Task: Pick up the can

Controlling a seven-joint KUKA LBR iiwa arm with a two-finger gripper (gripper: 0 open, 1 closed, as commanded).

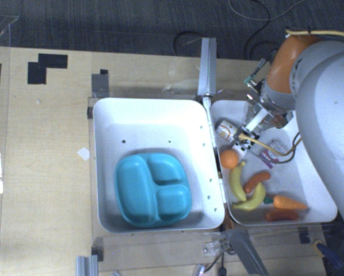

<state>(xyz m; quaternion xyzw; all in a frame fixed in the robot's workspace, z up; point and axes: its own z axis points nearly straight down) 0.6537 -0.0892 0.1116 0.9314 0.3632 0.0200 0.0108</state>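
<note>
While your gripper [245, 138] hangs low in the right bin [310, 211], note the stock. Can [226, 131]: lying on its side by the bin's left wall, touching or just beside the fingertips; whether the gripper is closed on it, you cannot tell. Orange [230, 158], banana [241, 191], sausage [256, 181], carrot [288, 202]: crowded nearby. Blue tray [152, 188]: left bin. Risks, likely: the can rolls off or jams against the wall; fingers catch the orange.

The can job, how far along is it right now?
Done: the gripper has reached into the right bin beside the can. In hand: closing in on the can, which lies on the bin floor near the orange. Left: grasping and lifting it; no grasp is visible.
</note>
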